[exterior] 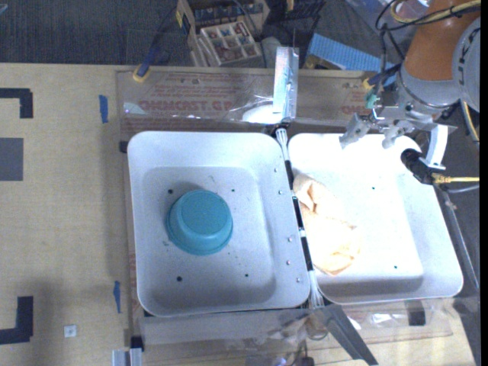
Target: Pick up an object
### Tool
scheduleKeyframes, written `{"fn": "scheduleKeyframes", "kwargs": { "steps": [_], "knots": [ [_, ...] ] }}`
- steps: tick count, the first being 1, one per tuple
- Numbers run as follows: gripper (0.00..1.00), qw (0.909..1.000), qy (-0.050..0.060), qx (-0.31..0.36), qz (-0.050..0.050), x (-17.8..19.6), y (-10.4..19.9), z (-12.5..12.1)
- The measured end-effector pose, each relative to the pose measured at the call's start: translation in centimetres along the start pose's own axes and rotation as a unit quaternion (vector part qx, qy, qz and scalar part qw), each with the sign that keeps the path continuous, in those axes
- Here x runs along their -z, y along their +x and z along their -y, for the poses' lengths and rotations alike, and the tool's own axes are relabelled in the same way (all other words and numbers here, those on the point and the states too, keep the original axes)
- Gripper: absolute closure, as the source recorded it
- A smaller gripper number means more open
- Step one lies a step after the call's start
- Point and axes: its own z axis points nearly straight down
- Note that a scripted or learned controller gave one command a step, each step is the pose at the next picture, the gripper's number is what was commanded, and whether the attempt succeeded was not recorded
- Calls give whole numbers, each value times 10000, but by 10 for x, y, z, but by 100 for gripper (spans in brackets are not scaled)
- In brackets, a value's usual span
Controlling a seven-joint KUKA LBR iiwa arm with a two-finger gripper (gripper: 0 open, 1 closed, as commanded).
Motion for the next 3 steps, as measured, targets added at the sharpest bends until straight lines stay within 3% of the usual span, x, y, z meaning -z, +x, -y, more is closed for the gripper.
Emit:
{"fn": "scheduleKeyframes", "kwargs": {
  "steps": [1,2,3],
  "knots": [
    [0,9979,2,650,-1,-43,32,62],
    [0,9907,-61,1358,4,-109,32,56],
    [0,9978,-64,663,16,-110,26,2]
  ]
}}
